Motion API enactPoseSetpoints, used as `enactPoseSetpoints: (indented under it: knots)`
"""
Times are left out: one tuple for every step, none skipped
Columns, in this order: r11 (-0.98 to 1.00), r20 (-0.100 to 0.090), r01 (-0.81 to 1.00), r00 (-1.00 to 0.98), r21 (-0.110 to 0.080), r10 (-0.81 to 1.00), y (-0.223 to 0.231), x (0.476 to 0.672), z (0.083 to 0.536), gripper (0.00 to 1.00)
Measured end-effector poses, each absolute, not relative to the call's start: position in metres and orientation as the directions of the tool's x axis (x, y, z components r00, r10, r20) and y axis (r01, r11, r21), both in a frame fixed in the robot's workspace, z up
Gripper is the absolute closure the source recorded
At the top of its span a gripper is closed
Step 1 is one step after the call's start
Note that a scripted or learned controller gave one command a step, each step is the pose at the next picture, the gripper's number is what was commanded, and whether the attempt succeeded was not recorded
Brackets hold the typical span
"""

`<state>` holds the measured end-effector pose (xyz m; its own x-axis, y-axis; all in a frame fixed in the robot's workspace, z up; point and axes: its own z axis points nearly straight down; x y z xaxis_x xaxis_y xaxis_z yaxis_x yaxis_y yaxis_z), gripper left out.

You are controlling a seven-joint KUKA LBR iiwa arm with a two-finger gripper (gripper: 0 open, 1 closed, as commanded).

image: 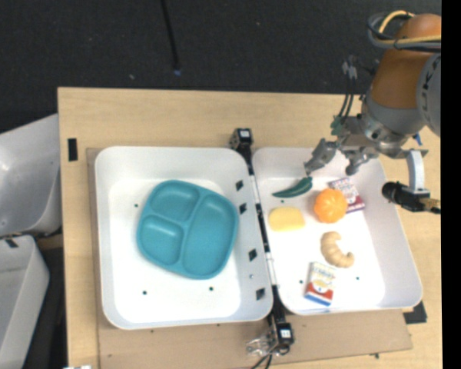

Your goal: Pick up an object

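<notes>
You see two white bins side by side on a wooden bench (169,114). The left bin (115,283) holds one thing: a blue plate (188,227) with three sections, lying flat near the middle.

The right bin (392,275) holds the small things you could pick up. A green chili pepper (293,188) lies near the top left of this bin. Just below it sits a yellow block (286,219) that looks like cheese or butter. An orange (330,205) sits right beside the yellow block, and it touches a small pink and white packet (347,193) behind it. Below the orange lies a tan croissant (337,250). Near the front of the bin stands a little carton (320,284) with red, white and blue on it.

The arm (399,75) comes in from the right, up at the top of the right bin. Its gripper (336,158) hangs over the back part of that bin, just above the pepper and the packet. Its two fingers (320,158) are spread apart, and you can see nothing between them. It has hold of nothing. All the small things lie in the bin.
</notes>
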<state>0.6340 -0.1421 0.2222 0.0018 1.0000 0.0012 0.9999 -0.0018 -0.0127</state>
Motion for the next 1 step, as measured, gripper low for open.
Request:
enactPoseSetpoints:
  knots:
    - [0.0,0.0,1.0,0.0,0.002,1.0,-0.1418,0.6367,0.231,0.0]
